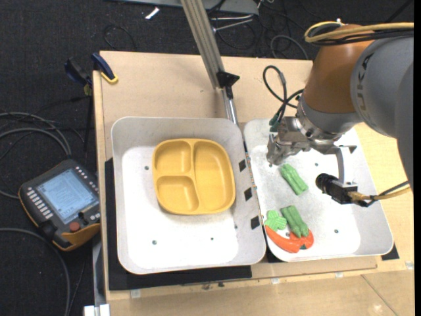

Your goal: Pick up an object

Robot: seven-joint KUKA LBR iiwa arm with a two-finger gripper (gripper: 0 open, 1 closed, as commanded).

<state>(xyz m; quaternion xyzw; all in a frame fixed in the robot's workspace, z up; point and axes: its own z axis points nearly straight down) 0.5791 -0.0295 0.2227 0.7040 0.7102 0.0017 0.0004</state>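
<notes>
Jaws: low over the right bin (368, 239), just above the upper green piece (294, 179); cannot tell how they stand.
Green piece: lying in the right bin, aslant, not lifted.
Toy carrot (289, 232): near the front wall.
Left bin (131, 242): holds a yellow tray (195, 176).

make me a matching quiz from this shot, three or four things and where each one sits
Things:
1. yellow plate
2. green pod
3. orange carrot
4. gripper

Places:
A. right bin, near its front edge
B. left bin
C. above the right bin, at its left side
D. right bin, just below the gripper

Pairs: 1-B, 2-D, 3-A, 4-C
</notes>
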